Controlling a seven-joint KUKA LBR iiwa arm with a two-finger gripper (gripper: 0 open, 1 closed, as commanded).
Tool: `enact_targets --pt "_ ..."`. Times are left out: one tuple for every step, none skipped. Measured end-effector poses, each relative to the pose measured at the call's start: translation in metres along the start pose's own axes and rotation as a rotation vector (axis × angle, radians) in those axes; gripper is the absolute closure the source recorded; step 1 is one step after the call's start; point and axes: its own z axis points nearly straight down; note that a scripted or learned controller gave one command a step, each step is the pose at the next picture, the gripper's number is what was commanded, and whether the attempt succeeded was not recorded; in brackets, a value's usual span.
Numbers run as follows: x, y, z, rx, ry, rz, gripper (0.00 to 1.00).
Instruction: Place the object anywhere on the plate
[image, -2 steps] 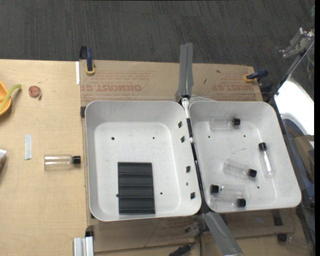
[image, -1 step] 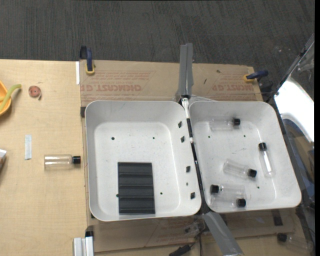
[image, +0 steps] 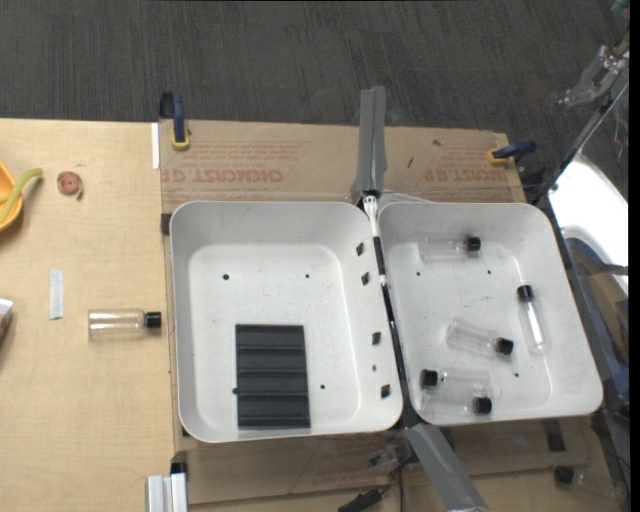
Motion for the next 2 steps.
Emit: enact_targets --pt "0.051 -0.029 0.0 0.002 -0.001 0.183 0.0" --pt "-0.047 -0.043 0.011 0.002 0.0 0.412 0.0"
